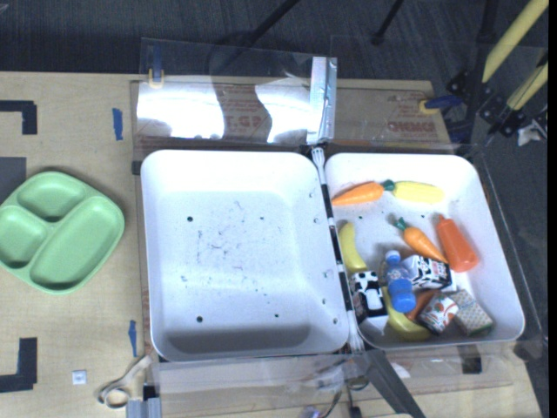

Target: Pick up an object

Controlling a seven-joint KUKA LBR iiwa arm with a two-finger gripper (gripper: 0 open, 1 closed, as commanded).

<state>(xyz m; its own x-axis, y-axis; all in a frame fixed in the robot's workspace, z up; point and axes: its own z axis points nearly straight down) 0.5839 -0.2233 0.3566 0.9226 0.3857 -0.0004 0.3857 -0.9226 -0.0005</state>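
Tabletop [78, 120]: pale wood, carrying two white bins side by side and a green plate.
Left bin [235, 251]: the larger-looking tray, its white floor faintly scuffed and dotted with small dark holes.
Right bin [383, 220]: touching the left bin along their shared wall; it holds all the loose objects.
Green plate [57, 231]: divided into compartments, on the tabletop well apart from the left bin, on its far side from the right bin.
Orange-red bottle [457, 243]: lies near the right bin's outer wall.
Long carrot [357, 193]: at the right bin's far end, just beside a yellow oblong piece [416, 192].
Banana [351, 246]: along the shared wall.
Short carrot [419, 240]: between the banana and the orange-red bottle.
Black-and-white box [431, 273]: in the near cluster, touching a blue bottle [400, 284].
Small packets [439, 313]: at the near corner, crowded together.
Jaws: cannot tell whether apart or together.
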